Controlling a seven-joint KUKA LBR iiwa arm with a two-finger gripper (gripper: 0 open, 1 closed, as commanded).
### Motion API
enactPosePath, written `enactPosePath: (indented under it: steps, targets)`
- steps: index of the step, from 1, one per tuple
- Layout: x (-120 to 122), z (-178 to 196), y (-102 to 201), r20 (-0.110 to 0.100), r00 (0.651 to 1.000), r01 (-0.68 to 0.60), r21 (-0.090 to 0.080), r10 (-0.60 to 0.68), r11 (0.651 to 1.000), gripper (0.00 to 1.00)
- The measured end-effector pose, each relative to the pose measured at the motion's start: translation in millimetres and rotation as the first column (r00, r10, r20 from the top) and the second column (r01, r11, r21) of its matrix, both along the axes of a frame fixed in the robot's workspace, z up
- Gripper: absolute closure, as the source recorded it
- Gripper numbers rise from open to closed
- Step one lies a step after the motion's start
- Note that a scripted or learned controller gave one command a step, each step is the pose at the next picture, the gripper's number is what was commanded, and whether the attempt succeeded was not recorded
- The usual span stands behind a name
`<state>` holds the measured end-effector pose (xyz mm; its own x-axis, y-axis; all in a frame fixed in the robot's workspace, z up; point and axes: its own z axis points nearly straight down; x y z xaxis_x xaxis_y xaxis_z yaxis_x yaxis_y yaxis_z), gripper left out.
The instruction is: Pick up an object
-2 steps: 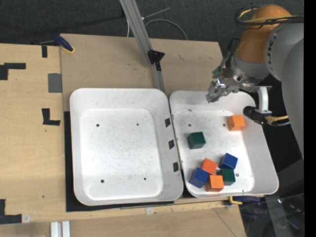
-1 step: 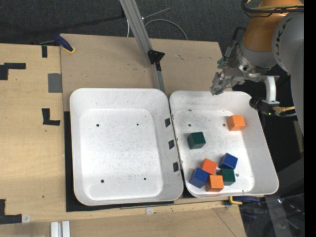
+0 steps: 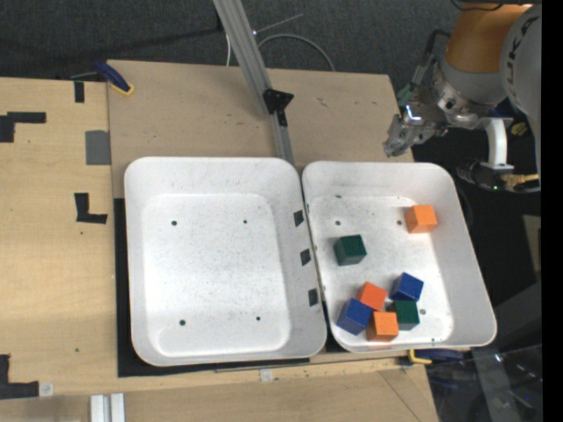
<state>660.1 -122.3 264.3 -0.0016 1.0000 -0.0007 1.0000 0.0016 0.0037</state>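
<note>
1. Gripper (image 3: 401, 141) hanging above the far edge of the right bin (image 3: 457, 236), just outside its back rim, over the wooden bench (image 3: 202, 104).
2. Nothing visible between the gripper's tips; open or closed impossible to tell from this slant.
3. Grey arm (image 3: 493, 51) with orange band reaching in from the upper right corner.
4. Six blocks lying in the right bin, all well apart from the gripper.
5. Lone orange block (image 3: 420, 218) near the bin's back right wall.
6. Dark green block (image 3: 350, 250) alone toward the middle left of the same bin.
7. Cluster of five at the near end: blue block (image 3: 408, 286), orange-red block (image 3: 373, 295), small green block (image 3: 406, 313), second blue block (image 3: 354, 316), second orange block (image 3: 383, 325), packed close, several touching.
8. Left bin (image 3: 141, 262) side by side with the right one, rims meeting along the middle.
9. Slanted metal rail (image 3: 246, 42) crossing the bench from the top edge down to the gap between the bins.
10. Black tape marks (image 3: 85, 207) on the bench to the left.
</note>
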Motion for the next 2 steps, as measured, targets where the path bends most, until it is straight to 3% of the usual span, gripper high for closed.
enactPosePath:
  steps: [2]
  targets:
    - [-19.3,-12.9,108.4,-0.005,1.000,-0.005,0.003,0.005,1.000,1.00]
